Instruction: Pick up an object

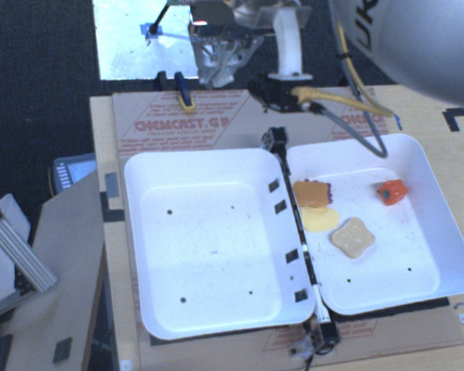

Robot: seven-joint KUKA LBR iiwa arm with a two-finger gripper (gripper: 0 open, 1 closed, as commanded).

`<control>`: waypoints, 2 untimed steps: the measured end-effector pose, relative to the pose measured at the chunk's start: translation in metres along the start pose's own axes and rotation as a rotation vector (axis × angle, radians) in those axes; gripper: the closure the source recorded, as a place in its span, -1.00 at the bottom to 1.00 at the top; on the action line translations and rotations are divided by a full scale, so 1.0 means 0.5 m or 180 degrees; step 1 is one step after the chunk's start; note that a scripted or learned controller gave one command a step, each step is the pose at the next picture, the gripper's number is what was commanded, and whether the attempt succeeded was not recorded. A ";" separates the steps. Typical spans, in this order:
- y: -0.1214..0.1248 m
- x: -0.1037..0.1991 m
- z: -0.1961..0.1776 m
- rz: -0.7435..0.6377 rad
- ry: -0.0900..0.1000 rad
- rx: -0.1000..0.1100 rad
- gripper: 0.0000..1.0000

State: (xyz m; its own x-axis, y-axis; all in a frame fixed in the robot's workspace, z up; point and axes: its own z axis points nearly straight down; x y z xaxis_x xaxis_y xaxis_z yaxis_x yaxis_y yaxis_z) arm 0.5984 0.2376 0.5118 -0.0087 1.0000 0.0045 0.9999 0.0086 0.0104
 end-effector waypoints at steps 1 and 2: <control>-0.151 -0.087 -0.055 0.0030 -0.0005 0.0022 1.00; -0.067 -0.002 -0.046 0.0004 -0.0009 0.0021 1.00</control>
State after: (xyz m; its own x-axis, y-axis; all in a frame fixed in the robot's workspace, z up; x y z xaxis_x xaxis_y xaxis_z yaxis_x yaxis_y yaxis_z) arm 0.5649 0.2363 0.5346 -0.0073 1.0000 0.0016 1.0000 0.0073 0.0039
